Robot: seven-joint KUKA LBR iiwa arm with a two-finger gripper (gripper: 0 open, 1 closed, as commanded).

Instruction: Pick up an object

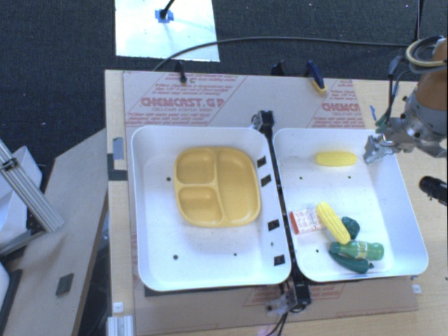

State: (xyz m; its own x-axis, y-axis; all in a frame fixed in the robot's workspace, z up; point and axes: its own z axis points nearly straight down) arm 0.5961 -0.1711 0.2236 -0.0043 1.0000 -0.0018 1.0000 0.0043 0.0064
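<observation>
Since nothing is lifted yet, the step in hand looks like the approach, and choosing the right piece is most of doing it well. Taking the right bin [409,208] as the landmark, its near corner holds a crowded cluster: a green bottle-like toy [358,250] lying over a dark green piece [350,262], a yellow corn cob [332,222] slanting up from them, another dark green bit [350,226] touching the cob, and a small red-and-white packet [304,220] just beside the cob toward the divider. Those pieces touch or overlap, so a closing grip there would likely nudge a neighbour or catch two at once. Toward the far side of the same bin a yellow oblong object [336,159] lies alone on bare floor, well apart from the cluster. I judge it the better target: descend straight over its middle, with the grip set across its short axis, and go low enough to get under its curve. The hand [374,149] hovers near the far right part of that bin, just beside the oblong, with nothing between its fingers; whether it is spread or closed I cannot tell. Left of the landmark bin, the other bin [150,208] carries a yellow divided plate [217,186], and the bench [210,96] runs on beyond both
</observation>
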